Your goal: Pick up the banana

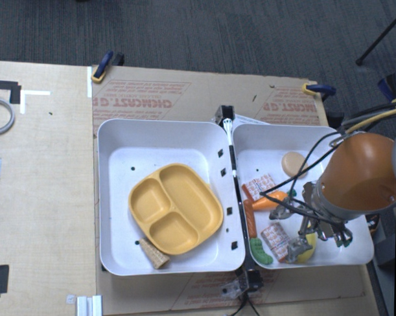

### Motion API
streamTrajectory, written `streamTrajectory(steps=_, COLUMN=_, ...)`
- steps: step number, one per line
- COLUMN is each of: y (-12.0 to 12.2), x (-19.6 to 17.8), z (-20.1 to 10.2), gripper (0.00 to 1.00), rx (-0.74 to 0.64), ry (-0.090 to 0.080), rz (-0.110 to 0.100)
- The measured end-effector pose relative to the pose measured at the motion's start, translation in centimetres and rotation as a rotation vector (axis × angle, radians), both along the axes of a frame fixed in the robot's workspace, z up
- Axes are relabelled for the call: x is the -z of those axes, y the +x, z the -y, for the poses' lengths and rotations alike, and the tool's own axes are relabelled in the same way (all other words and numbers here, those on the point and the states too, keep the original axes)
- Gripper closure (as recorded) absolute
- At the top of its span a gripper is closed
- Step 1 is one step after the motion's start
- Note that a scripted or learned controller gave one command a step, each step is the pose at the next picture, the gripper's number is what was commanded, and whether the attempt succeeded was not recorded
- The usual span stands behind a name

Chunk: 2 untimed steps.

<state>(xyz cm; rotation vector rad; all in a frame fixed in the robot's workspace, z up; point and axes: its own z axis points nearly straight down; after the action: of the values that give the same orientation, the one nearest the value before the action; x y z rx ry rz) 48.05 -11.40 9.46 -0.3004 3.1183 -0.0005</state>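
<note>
Yellow banana (pixel 305 250) in right bin (pixel 315 135) | gripper (pixel 310 237) just above it | jaws' state unclear

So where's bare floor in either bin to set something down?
Left bin: bare along the back wall and left wall, around the yellow tray; a brown block sits at the front. Right bin: bare at the back left corner. Its front is crowded with packets, carrot and banana under the gripper.

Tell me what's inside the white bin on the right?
The right bin holds a carrot, snack packets, a green item, a tan round thing and a yellow piece. The arm covers the rest.
</note>
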Motion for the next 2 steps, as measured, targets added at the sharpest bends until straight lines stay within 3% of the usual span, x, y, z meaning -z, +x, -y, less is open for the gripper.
streamTrajectory(steps=1, y=0.47, x=0.20, z=3.98, gripper=0.00, rx=-0.142, ry=-0.001, rz=-0.005)
streamTrajectory(steps=2, y=0.46, x=0.21, z=3.98, gripper=0.00, rx=-0.142, ry=-0.001, rz=-0.005)
